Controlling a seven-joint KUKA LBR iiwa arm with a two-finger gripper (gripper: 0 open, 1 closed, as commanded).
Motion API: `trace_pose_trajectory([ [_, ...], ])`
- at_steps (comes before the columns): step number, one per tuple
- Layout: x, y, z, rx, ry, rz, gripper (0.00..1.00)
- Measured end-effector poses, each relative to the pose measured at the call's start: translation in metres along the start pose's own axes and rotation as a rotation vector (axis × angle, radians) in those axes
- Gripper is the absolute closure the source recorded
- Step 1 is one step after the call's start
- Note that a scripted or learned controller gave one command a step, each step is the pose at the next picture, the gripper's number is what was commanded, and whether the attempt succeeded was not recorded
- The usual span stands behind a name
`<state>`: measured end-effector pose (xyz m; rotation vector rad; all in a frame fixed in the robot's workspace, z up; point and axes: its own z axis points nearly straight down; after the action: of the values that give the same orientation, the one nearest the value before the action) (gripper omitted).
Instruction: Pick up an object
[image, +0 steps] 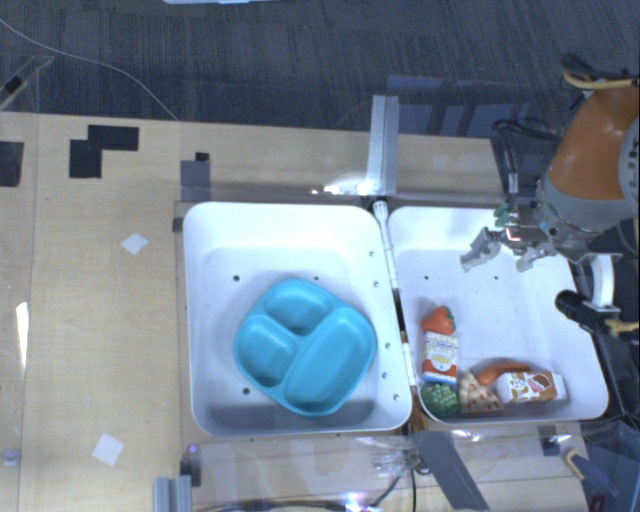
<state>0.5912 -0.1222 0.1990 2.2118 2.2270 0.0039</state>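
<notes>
Cardboard, by the look of it: the small orange-and-white carton (526, 386) lies flat against the near wall of the right bin (470, 260), touching a cluster of toy food (448, 385). It is probably light and stiff with slick printed faces, so a pinch across its narrow sides seems safest. The pincer (503, 247) hangs spread open and empty over the bin's far part, well apart from the carton.

My pincer (503, 250) hangs over right bin (560, 300), bare floor beneath. Cartons (440, 352) and food (470, 392) crowd its near edge. Blue plate (305, 345) fills left bin (210, 300) middle; rim strips free.
</notes>
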Motion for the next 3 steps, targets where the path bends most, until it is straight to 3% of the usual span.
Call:
trace_pose_trajectory([
  [1,0.023,-0.015,0.103,0.001,0.001,-0.107,0.00],
  [2,0.032,-0.050,0.109,-0.012,-0.001,0.138,0.00],
  [3,0.031,-0.047,0.097,-0.018,-0.003,0.138,1.00],
])
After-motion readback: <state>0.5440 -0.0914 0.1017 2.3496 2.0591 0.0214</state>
